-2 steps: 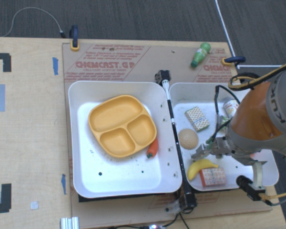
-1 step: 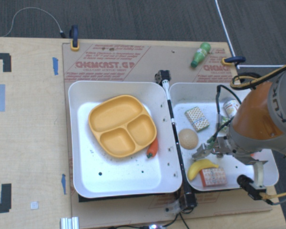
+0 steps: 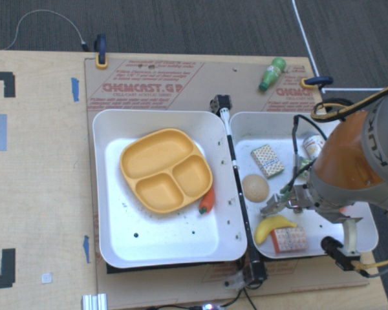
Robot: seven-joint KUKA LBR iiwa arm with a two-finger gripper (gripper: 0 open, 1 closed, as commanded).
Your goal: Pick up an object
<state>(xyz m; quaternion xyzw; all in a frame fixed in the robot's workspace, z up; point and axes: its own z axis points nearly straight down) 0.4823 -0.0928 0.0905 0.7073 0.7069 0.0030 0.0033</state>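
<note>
2 white bins (image 3: pixel 110 192), hand (image 3: pixel 276 204) over banana (image 3: pixel 271 227) beside egg (image 3: pixel 255 187).

The arm (image 3: pixel 359 160) runs off the right edge and covers much of the right bin (image 3: pixel 271 250); a small jar (image 3: pixel 312 146) peeks from behind it.

bins (image 3: pixel 110 192): glossy white plastic | plate (image 3: pixel 166 170): smooth matt yellow plastic

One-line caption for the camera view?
Grey arm's pincer hovers over yellow plastic banana in right white bin; left bin holds yellow divided plate.
</note>
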